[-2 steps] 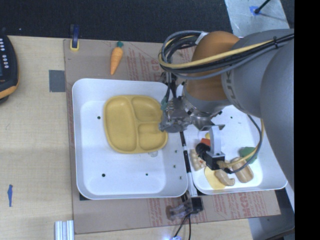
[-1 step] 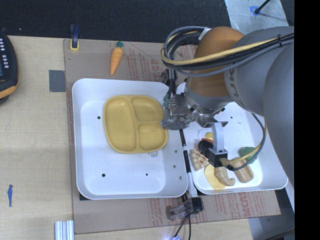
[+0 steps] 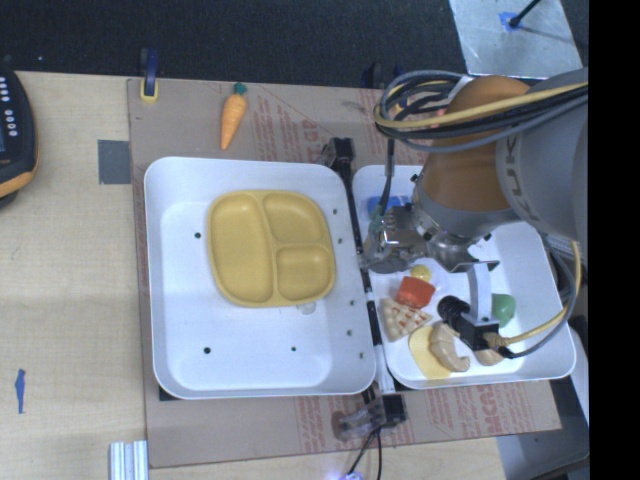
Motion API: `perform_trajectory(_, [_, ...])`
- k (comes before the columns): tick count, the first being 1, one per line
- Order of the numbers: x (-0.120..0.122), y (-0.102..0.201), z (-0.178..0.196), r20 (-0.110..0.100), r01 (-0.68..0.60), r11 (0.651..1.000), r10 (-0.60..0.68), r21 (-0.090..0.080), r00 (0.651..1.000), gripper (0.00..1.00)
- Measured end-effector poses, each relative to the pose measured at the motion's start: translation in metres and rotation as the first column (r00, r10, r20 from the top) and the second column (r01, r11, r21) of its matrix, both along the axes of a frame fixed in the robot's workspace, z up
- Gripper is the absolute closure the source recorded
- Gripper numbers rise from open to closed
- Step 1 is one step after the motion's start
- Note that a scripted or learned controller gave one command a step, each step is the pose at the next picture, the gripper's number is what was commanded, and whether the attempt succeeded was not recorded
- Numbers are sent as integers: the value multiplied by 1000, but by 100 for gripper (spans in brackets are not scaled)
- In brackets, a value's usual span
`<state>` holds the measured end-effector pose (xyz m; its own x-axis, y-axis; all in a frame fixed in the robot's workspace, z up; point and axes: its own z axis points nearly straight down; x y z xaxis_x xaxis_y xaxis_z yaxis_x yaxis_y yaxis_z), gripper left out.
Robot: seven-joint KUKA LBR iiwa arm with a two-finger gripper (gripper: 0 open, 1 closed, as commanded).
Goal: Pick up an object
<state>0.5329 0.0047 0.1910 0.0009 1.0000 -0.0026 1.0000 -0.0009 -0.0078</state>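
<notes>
No word, number or brand can be read here. The brown board (image 3: 290, 133) under the left bin (image 3: 165, 368) and the right bin (image 3: 530, 363) bears faint red printing along its far edge beside the toy carrot (image 3: 232, 118) and along its near edge, but the letters are too blurred to make out. The black-and-orange handset (image 3: 14, 133) at the left edge of the bench (image 3: 60, 298) shows rows of small pale keys, their markings too small to tell.

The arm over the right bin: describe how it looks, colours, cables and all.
The arm has a bulky grey casing with a rounded orange band above the wrist. Black and yellow cables loop over its top. The gripper end is silvery bare metal. No markings are legible.
</notes>
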Motion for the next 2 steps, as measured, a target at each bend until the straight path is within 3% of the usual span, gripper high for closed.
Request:
perform_trajectory(1, [31, -36, 38, 10, -1, 1000, 1, 0, 1000, 100])
perform_trajectory(2, [26, 9, 52, 7, -9, 1000, 9, 3, 1000, 100])
